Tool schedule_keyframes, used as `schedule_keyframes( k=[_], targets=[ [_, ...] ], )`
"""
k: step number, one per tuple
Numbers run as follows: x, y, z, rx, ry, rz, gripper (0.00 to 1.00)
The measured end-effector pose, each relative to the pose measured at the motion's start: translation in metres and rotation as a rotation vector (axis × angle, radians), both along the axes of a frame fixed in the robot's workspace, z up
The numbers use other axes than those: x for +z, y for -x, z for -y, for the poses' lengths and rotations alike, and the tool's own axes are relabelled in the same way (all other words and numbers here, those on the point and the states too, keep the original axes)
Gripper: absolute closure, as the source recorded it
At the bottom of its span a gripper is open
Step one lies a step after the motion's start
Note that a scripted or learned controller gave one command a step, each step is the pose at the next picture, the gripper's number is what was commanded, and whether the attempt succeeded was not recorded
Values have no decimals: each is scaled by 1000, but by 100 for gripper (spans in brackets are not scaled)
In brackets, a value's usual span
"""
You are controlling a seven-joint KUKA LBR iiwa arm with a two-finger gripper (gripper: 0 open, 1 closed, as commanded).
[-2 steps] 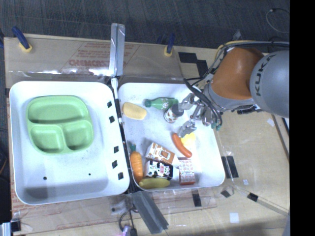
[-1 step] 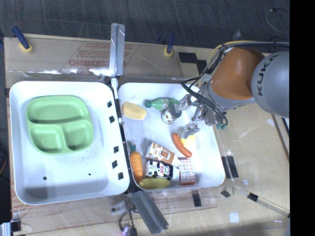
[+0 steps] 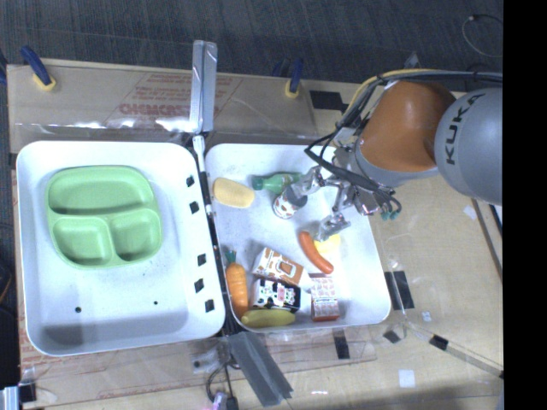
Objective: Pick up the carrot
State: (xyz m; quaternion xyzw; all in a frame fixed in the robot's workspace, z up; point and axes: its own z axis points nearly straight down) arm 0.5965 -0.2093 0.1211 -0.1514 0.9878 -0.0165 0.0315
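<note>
The carrot (image 3: 238, 289), orange with a green top, lies along the left wall of the right bin (image 3: 373, 254), near its front corner. My gripper (image 3: 312, 212) hangs over the middle of that bin, up and to the right of the carrot and well apart from it. Its two fingertips (image 3: 332, 225) stand spread, and only white bin floor shows between them. The grey arm with its orange band (image 3: 406, 131) reaches in from the right.
An orange-red sausage-like piece (image 3: 314, 251) on a yellow bit lies just below the gripper. A yellow bun (image 3: 233, 193) and a green bottle (image 3: 275, 180) lie at the back. Small boxes (image 3: 278, 267) and a yellow fruit (image 3: 269, 319) crowd the carrot's right side. A green divided tray (image 3: 104, 214) sits in the left bin.
</note>
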Motion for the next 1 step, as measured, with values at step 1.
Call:
schedule_keyframes(
  k=[1],
  targets=[
    [0,-15,7,363,19,-11,0]
  ],
)
